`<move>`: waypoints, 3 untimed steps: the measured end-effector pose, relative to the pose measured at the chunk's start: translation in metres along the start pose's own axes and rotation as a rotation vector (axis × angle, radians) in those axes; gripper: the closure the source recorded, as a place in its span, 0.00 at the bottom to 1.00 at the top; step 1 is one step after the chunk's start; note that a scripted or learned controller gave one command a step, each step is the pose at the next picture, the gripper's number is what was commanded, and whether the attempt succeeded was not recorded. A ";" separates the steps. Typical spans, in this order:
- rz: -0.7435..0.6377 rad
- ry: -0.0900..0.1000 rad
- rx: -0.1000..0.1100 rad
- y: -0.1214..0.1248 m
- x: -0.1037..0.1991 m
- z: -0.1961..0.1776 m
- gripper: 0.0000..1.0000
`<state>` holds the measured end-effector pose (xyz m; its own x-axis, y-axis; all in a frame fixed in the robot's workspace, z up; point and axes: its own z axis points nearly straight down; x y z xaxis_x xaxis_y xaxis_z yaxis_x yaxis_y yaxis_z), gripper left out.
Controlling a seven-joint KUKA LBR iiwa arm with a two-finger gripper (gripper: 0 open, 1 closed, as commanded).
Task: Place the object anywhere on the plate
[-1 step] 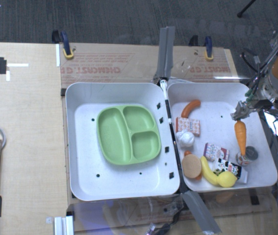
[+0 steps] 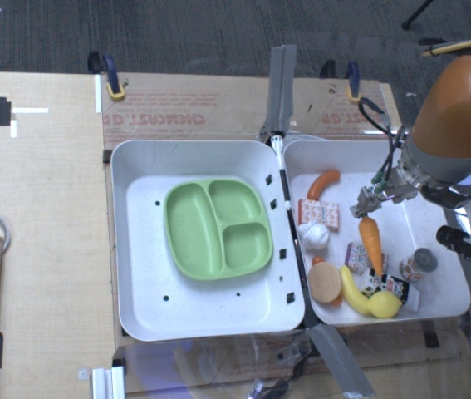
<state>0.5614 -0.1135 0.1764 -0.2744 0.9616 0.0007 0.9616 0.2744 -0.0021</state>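
Note:
A green plate (image 2: 217,227) with three compartments lies in the left white bin (image 2: 135,306). The right bin (image 2: 443,302) holds several toy foods. Among them are an orange carrot (image 2: 372,243), an orange-red sausage (image 2: 323,183), a small red and white carton (image 2: 319,214), a white ball (image 2: 315,236), a round tan cookie (image 2: 326,283), a yellow banana (image 2: 351,289) and a lemon (image 2: 385,304). My gripper (image 2: 366,204) hangs low over the right bin, right at the carrot's upper end. The carrot lies on the bin floor, pointing toward the near edge.
A small can (image 2: 422,263) and a dark printed packet (image 2: 391,287) lie near the carrot at the right bin's near side. A grey divider (image 2: 282,90) runs between the bins. Clamps (image 2: 112,81) hold cardboard at the back. The arm's orange band (image 2: 455,106) looms over the right bin.

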 end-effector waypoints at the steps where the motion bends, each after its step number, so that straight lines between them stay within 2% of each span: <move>1: 0.070 -0.001 -0.001 0.041 -0.011 0.039 1.00; 2: -0.085 -0.002 -0.002 0.040 0.051 -0.015 1.00; 3: -0.459 -0.001 -0.001 0.039 0.088 -0.015 1.00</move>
<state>0.5749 -0.0185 0.1911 -0.6721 0.7405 0.0009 0.7405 0.6721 -0.0012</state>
